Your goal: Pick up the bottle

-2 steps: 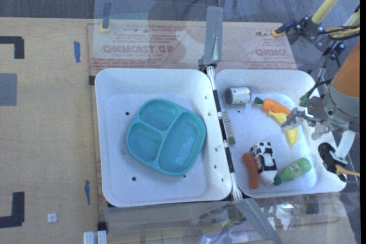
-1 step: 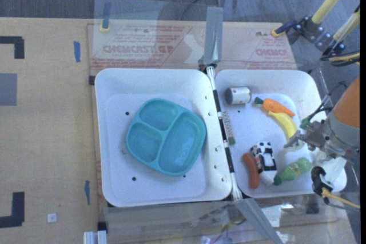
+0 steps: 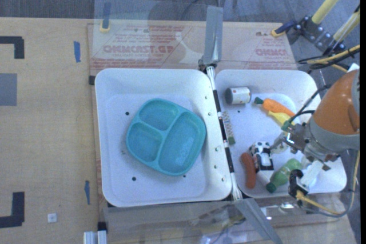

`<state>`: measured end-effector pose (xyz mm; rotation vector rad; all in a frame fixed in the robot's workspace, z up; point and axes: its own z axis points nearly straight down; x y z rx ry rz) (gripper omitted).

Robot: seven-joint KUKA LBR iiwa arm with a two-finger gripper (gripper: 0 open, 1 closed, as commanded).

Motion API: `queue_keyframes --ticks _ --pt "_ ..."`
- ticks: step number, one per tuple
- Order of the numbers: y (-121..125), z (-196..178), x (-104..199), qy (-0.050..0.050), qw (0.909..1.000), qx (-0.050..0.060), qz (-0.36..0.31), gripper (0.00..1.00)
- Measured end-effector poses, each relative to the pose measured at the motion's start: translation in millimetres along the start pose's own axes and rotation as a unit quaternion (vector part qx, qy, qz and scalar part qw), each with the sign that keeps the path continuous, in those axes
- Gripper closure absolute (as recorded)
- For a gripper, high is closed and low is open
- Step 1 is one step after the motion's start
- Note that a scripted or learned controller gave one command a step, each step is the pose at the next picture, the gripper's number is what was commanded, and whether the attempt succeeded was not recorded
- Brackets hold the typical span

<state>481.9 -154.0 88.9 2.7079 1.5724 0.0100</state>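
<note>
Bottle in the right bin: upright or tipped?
Tipped. The green bottle lies on its side in the right bin, full length showing, cap end nearest the sausage.

Red print on clear sheet (image 3: pixel 140 46): roughly "CHEMCAST GP"; smaller lines illegible.

A teal 3-section plate (image 3: pixel 166 136) fills the left bin (image 3: pixel 114 88); carrot (image 3: pixel 276 106), sausage (image 3: pixel 249 170) and can (image 3: pixel 238 95) share the right bin (image 3: pixel 297 84).

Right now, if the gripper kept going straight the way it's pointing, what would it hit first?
Probably the black-and-white toy: the gripper points down into the right bin close beside it. The green bottle lies slightly off that line. Depth is unclear, so it might meet the bin floor instead.
</note>
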Motion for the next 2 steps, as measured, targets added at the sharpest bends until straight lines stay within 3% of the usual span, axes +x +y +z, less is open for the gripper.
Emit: queue_keyframes --ticks 1,2 --pt "1 -9 -2 0.001 1.0 -0.001 0.003 1.0" --pt "76 -34 -8 -0.002 0.9965 0.007 0.083 1.0"
